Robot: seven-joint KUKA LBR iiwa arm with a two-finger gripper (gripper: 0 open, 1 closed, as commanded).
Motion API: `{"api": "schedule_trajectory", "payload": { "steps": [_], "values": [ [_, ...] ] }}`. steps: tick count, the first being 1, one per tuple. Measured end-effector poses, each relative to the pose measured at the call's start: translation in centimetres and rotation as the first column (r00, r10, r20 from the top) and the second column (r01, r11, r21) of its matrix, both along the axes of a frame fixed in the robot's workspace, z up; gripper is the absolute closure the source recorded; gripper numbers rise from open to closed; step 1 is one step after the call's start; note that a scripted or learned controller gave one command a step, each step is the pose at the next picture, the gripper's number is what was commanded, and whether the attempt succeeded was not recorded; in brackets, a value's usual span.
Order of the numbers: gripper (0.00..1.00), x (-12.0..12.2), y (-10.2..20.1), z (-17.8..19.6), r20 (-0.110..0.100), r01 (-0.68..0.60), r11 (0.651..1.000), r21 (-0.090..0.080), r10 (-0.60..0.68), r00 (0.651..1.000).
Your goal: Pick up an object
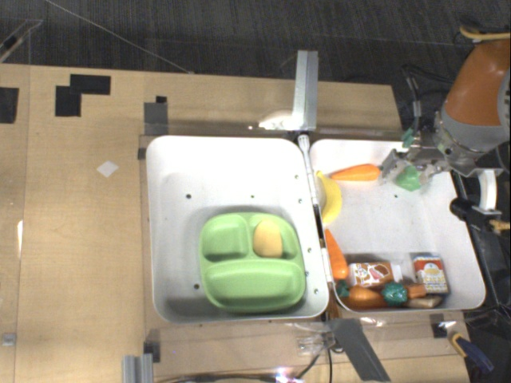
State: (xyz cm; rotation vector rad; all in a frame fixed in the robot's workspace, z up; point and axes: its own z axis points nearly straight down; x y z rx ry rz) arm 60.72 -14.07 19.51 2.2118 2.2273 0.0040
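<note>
My gripper (409, 164) hangs over the far part of the right bin (471, 254), reaching in from the right below the orange band of the arm. A small green object (409, 180) lies right under it, partly covered by the gripper. An orange carrot (356, 172) lies just to its left, and a yellow banana (330, 198) rests against the bin's left wall. Along the near side sit a second carrot (335, 255), a small printed box (373, 274), a red can (429, 271) and an orange and green vegetable piece (382, 296).
The left bin (176, 174) holds a green divided plate (239, 282) with a yellow-orange rounded item (269, 238) in its upper right compartment. A metal post (306, 86) stands behind the wall that divides the bins. Cables hang at the right edge.
</note>
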Motion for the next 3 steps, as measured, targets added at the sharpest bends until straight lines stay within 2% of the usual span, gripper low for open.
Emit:
{"api": "schedule_trajectory", "payload": {
  "steps": [1, 2, 3],
  "values": [
    [0.0, 5.1, 0.5, -8.5, 0.02, 0.065, 0.998, -0.002, -0.065, 0.998],
    [0.0, 4.7, 4.9, -10.6, 0.005, 0.04, 0.999, -0.002, -0.04, 0.999],
    [0.0, -3.4, 5.0, -10.3, 0.01, 0.009, 1.0, 0.0, -0.009, 1.0]
  ]
}}
